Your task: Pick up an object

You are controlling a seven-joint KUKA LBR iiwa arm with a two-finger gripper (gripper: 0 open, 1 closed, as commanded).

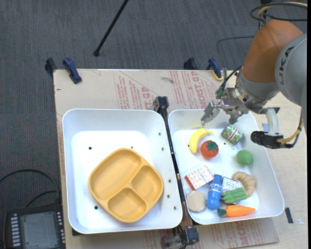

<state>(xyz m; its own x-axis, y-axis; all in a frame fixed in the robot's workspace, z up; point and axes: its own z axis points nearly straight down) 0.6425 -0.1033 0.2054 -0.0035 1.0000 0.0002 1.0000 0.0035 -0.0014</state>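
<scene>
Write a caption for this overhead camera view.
Gripper open above right bin of toy food, near banana; yellow divided tray in left bin.

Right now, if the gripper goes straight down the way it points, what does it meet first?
Probably the bare white floor of the right bin, near its far edge. The open two-finger gripper hangs above that spot; the curved yellow toy banana lies just nearer. Depth is unclear from this slanted view.

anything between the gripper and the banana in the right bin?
Nothing visible. The gripper hangs open over the far end of the right bin, and the banana lies just below and left of it in the view, uncovered. The tomato touches the banana's near side but isn't on top of it.
</scene>
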